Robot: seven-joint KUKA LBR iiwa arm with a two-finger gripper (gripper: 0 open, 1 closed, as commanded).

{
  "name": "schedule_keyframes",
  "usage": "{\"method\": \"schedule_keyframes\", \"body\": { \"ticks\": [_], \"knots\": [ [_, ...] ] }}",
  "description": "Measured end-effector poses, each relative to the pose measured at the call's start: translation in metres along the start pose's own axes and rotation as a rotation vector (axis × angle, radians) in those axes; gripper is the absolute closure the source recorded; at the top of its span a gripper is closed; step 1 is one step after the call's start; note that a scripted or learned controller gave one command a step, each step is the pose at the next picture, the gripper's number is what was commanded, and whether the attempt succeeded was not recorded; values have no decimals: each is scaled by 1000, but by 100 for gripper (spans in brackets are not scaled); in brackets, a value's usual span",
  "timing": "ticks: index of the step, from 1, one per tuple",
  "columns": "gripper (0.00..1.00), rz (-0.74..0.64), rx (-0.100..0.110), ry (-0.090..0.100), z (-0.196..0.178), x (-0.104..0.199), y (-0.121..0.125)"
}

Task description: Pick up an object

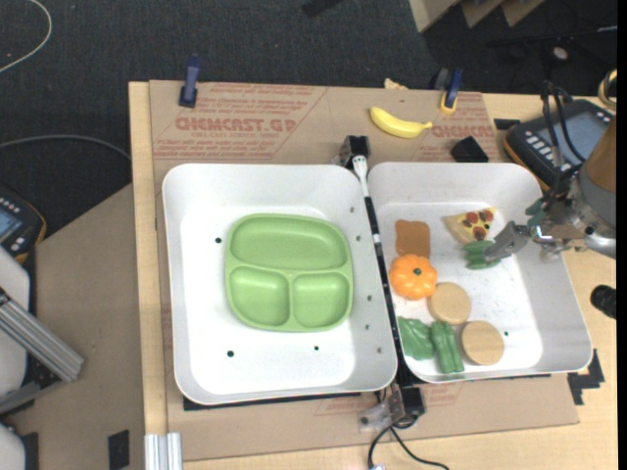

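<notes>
Green toy (477, 255) lies in the right bin (558, 311), just near of the pizza slice (472, 224), with the gripper (502, 246) reaching in from the right and its fingertips at the toy; whether the jaws are closed on it cannot be told. Same bin: brown cracker (412, 236), orange pumpkin (413, 276), two tan discs (451, 303), green vegetables (434, 344) at the near edge. Left bin (186, 262) holds a green divided plate (289, 269); a banana (398, 122) sits on the bench beyond the bins.

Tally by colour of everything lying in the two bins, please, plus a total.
Green: 3: divided plate, small piece at the gripper, long pieces
Orange: 1: pumpkin
Tan/brown: 3: toast, two discs
Mixed: 1: pizza slice
Total: 8
</notes>
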State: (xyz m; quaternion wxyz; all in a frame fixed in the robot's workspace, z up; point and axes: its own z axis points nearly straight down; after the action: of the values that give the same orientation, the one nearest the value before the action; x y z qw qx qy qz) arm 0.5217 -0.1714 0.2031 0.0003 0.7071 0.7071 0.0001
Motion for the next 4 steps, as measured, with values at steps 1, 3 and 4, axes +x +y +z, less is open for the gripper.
{"method": "schedule_keyframes", "body": {
  "ticks": [1,3,4],
  "knots": [
    [0,-3,-12,-2,-140,28,-43],
    [0,-6,-20,-3,-129,54,-38],
    [100,-2,-5,-2,-130,53,-39]
  ]
}}
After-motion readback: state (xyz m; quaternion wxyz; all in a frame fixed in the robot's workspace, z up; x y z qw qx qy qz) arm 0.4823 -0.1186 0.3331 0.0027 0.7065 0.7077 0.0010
